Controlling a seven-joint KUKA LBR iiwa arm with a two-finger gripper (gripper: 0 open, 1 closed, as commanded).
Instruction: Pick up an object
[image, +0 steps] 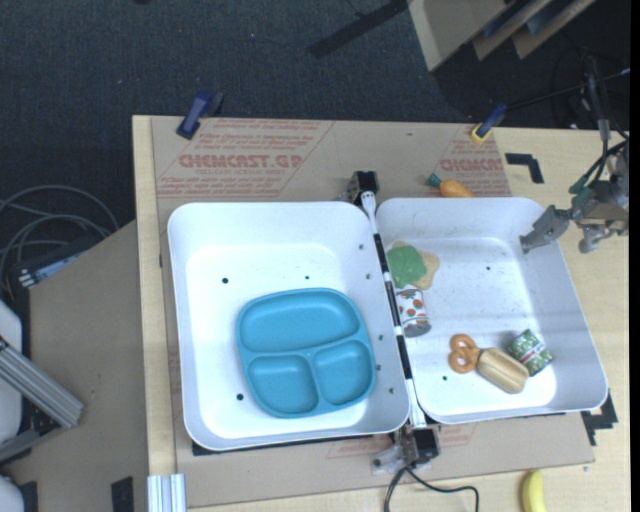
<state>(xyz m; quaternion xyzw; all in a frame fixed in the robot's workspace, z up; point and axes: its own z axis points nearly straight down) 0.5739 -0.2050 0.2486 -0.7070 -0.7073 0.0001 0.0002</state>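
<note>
Hovering at the right bin's far right corner, the gripper, fingers spread, has the bread roll lying toward the bin's near edge.

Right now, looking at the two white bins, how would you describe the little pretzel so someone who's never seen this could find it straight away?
Go to the right-hand bin, the one without the blue divided tray. Near its front edge lies a small cluster: a tan bread roll and a green-patterned packet. The pretzel sits at the roll's left end, and it is the only orange, looped, twisted shape there.
</note>
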